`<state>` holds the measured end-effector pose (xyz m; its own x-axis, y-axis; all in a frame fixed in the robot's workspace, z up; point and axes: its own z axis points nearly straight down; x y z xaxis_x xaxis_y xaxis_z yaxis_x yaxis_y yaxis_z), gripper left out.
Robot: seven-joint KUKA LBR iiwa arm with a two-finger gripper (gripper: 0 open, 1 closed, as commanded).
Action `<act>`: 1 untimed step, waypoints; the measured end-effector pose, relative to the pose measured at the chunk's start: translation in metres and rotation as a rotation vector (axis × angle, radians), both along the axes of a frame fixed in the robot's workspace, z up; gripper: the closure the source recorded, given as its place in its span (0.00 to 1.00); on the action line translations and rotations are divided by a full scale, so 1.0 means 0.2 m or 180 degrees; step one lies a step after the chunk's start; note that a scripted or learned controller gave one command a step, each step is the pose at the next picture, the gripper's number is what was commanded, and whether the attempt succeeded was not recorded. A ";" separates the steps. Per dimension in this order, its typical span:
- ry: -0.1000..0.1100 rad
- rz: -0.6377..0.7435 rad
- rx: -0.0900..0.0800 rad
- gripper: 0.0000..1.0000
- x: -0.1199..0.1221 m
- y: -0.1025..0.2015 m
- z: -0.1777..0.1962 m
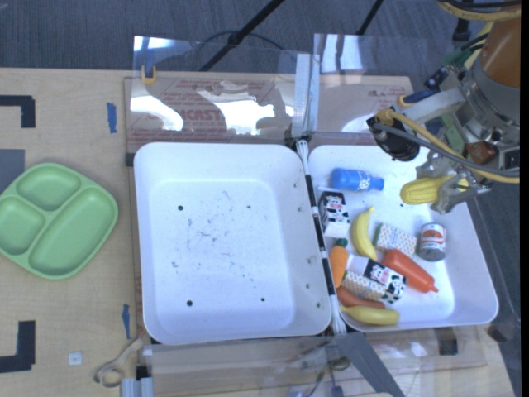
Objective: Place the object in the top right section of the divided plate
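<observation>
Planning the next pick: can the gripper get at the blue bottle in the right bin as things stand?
Probably yes. The blue bottle lies flat at the right bin's far end with nothing on top of it; the gripper hangs close by, beside the yellow corn.

Green three-section plastic plate (56,219) on bench (66,98), frame left. Left white bin (157,172) centre; right white bin (471,296) beside it, holding blue bottle (356,179), bananas, carrot, can.
</observation>
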<state>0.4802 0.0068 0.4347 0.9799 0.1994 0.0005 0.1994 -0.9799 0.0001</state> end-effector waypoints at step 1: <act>-0.0002 0.0007 -0.0003 1.00 0.00 0.05 0.00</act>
<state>0.4801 0.0178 0.4345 0.9795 0.2016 0.0009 0.2016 -0.9795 0.0010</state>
